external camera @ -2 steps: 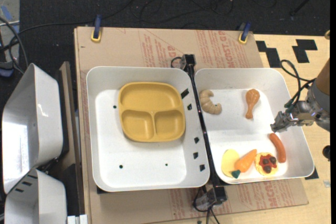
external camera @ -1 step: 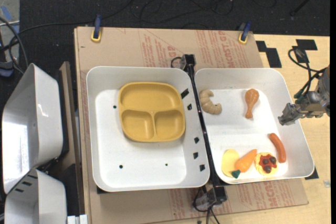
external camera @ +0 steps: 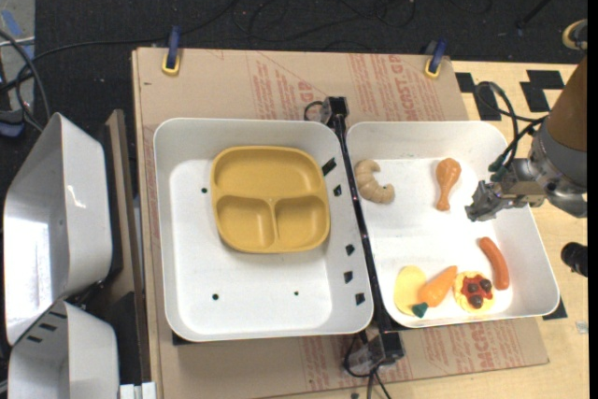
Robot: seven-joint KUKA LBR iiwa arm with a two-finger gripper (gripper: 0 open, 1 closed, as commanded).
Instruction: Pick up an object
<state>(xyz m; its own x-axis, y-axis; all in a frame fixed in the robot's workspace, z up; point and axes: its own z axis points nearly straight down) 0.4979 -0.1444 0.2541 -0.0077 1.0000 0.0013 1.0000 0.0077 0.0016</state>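
1. A drumstick point(external camera: 448, 182), sausage point(external camera: 494, 262), croissant point(external camera: 375, 183), carrot point(external camera: 437, 287) and small tart point(external camera: 475, 290) lie in the right bin point(external camera: 425, 137).
2. The gripper point(external camera: 485, 204) hangs between drumstick and sausage, holding nothing.
3. A yellow divided plate point(external camera: 271, 199) sits in the left bin point(external camera: 252, 313).
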